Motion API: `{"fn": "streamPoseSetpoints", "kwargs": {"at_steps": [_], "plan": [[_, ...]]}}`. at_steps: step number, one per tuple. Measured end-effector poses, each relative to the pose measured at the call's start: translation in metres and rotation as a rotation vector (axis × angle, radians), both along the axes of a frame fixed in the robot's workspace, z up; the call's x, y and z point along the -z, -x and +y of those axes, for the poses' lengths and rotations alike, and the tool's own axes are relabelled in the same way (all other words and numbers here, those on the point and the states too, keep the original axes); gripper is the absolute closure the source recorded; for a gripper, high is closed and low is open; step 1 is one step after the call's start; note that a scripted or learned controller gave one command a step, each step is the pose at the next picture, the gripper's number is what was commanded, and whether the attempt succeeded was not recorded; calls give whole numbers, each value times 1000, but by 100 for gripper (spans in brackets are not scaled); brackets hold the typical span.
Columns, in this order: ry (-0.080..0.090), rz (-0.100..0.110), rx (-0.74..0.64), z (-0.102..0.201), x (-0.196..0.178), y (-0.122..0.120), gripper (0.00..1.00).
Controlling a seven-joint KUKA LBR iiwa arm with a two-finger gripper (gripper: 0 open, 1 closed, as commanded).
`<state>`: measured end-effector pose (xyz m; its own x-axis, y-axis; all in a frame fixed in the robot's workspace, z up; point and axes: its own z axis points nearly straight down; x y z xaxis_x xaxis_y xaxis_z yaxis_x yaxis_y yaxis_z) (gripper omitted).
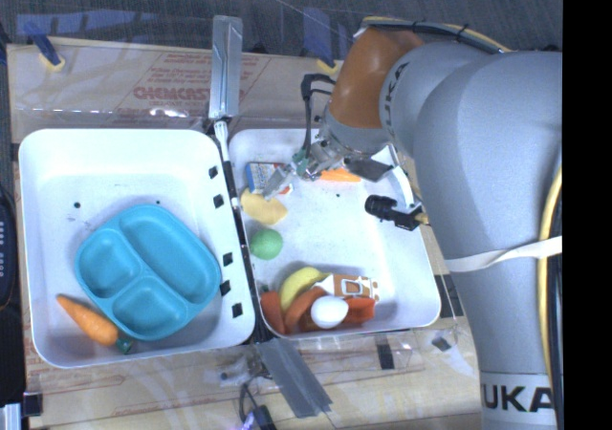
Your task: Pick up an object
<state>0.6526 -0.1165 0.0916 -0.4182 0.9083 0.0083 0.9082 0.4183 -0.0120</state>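
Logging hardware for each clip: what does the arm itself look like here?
A thick grey arm with rounded, glossy links and an orange band above the wrist. White letters "UKA" show near its base. Thin black cables loop by the wrist, above a small dark metal gripper.

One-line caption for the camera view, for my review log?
KUKA arm's gripper low in the right bin beside a small orange item; blue tray and carrot in the left bin.

My arm (478,161) is grey with an orange band (368,79). Both bins (57,161) are white. The left one holds a blue tray (148,270) and an orange carrot (86,319); the right holds a green ball (267,245), a yellow banana (298,282) and a white egg (331,311).
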Motion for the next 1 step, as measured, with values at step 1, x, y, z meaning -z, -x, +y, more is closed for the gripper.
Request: {"fn": "streamPoseSetpoints", "kwargs": {"at_steps": [1], "plan": [[2, -7, -6, 1, -11, -2, 100]]}}
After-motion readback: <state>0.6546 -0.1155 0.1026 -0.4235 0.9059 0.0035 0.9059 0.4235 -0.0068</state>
